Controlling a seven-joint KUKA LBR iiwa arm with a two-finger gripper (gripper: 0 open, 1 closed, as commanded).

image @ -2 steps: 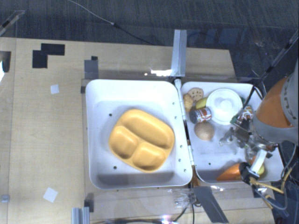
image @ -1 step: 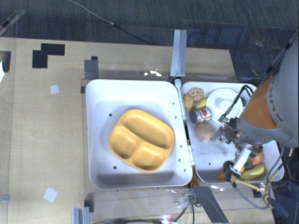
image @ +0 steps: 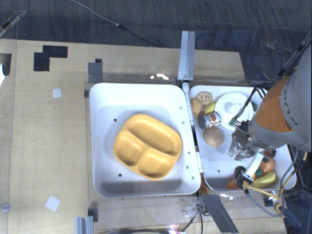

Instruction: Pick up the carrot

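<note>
Plainly, the carrot lies at the near edge of the right bin, orange tip poking out beside a banana. The gripper hangs above the bin's middle; I cannot tell how its fingers stand. Crowding is the risk: a descent could catch banana or bin wall instead. Open floor lies just left of the gripper, near a brown ball.

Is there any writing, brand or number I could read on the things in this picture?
None is readable.
Small can with a red label in the right white bin: its print is too blurred to read.
Black square marks on the wooden bench: shapes, not letters.
</note>
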